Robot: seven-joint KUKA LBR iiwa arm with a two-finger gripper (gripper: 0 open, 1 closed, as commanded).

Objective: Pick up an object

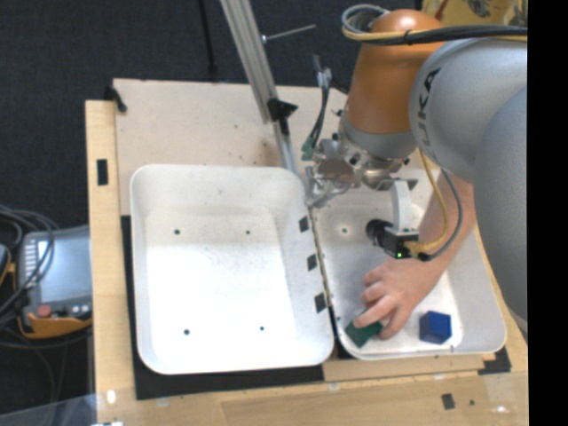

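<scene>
— Where are the things to pick?

— In the right bin [470, 327]. A blue block [435, 327] lies near its 5 o'clock corner, and a green block [363, 331] lies at about 7 o'clock, close to the wall between the bins. A person's hand [399, 293] reaches in and touches the green block.

— And the gripper [355, 174]?

— It hangs over the 11 o'clock part of the right bin, well apart from both blocks. Whether it is open or closed I cannot tell; the wrist hides it.

— How to do this step well?

— I think the arm should wait until the hand is out. Then go for the blue block, which lies free, and come down straight above it.
</scene>
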